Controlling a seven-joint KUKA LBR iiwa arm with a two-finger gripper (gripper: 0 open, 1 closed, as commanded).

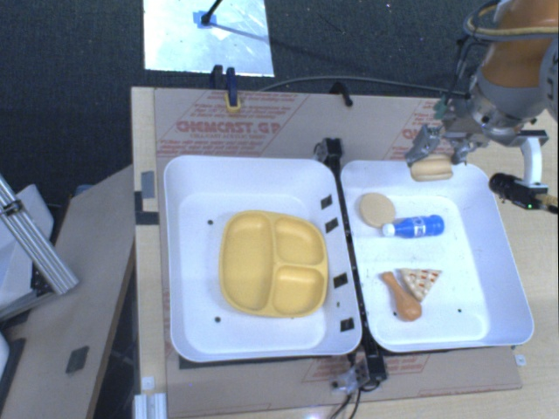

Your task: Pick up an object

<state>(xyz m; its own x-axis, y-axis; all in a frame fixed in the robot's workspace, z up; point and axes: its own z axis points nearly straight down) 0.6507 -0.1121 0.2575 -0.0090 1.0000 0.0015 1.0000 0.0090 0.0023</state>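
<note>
Fingers: I see the gripper (441, 149) over the right bin's far rim, fingers (425, 143) pinching a tan bread roll (431, 170) that hangs just below them, above the rim.
Near, right bin (507, 295): I see an orange drumstick-shaped toy (401, 297) touching a pizza slice toy (420, 280) on its right.
Mid, right bin: blue bottle (417, 227) lies on its side, white cap pointing left, just beside a round tan cookie (377, 209).
Left bin (188, 260): I see a yellow divided plate (272, 263), three compartments, sitting flat near the middle.
Divider: black clips (338, 225) run along the seam where the two bins meet.
Far: arm (515, 42), orange band above the wrist, comes in from top right; brown cardboard sheet (253, 116) with red print lies under the bins; a shiny square panel (208, 23) sits on the dark floor beyond.
</note>
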